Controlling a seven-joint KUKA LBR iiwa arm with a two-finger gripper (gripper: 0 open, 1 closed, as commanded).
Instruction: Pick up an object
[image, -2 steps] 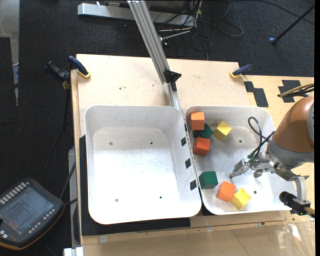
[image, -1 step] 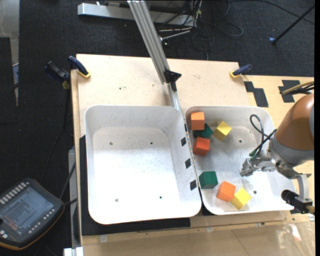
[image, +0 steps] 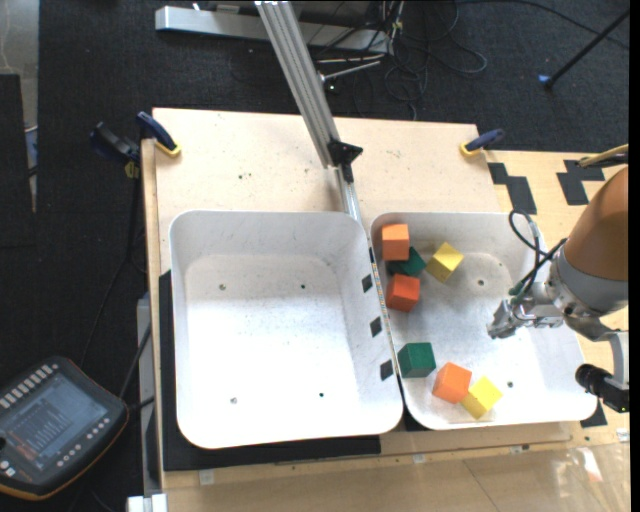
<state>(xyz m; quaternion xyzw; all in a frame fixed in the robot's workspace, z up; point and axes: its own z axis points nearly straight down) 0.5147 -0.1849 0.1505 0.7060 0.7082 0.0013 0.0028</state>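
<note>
The right bin holds several blocks. An orange block, a dark green block, a red-orange block and a yellow block cluster at its far left. Nearer the front lie a green block, an orange block and a yellow block. My gripper hangs over the bin's right part, right of the green block and above the front pair. Nothing shows between its tips.
The left bin sits beside the right one on a tan board. A metal pole slants down to the bins' junction. Clamps hold the board's far corners. A teach pendant lies at the lower left.
</note>
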